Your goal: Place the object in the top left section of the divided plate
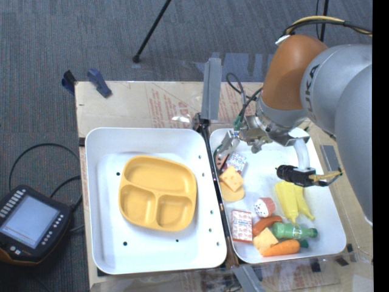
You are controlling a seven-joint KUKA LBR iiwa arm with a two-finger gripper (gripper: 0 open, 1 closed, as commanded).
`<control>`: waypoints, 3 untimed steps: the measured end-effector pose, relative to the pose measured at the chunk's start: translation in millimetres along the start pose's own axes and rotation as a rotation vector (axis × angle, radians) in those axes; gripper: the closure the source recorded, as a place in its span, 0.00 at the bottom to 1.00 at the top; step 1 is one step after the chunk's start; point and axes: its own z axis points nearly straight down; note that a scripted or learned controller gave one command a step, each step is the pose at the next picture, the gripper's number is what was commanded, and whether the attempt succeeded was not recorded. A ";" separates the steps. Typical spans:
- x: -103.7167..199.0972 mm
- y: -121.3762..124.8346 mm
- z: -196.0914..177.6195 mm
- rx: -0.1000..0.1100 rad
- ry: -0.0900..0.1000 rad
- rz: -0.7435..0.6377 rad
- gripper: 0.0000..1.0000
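Object: not yet identifiable; I read the cheese wedge (231, 179) as likeliest, lying in the right bin (331, 221) just below the gripper (229, 146).
Gripper: over the right bin's top-left corner; fingers look parted, nothing between them.
Divided plate (158, 192): yellow smooth plastic, three hollows, in the left bin (100, 224).
Risk, clutter: I judge the wrapped packet (237, 160) touching the wedge could be nudged or taken instead.
Risk, shape: I'd expect the wedge's slanted faces to slip.
Risk, transfer: the bin rims between could catch a low carry.
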 end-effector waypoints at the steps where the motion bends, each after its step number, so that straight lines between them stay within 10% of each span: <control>1: 0.0 0.0 0.0 0.000 0.000 0.000 0.00; 2: 0.0 0.0 0.0 0.000 0.000 0.000 0.00; 3: 31.6 -59.6 1.1 0.002 0.002 0.184 0.00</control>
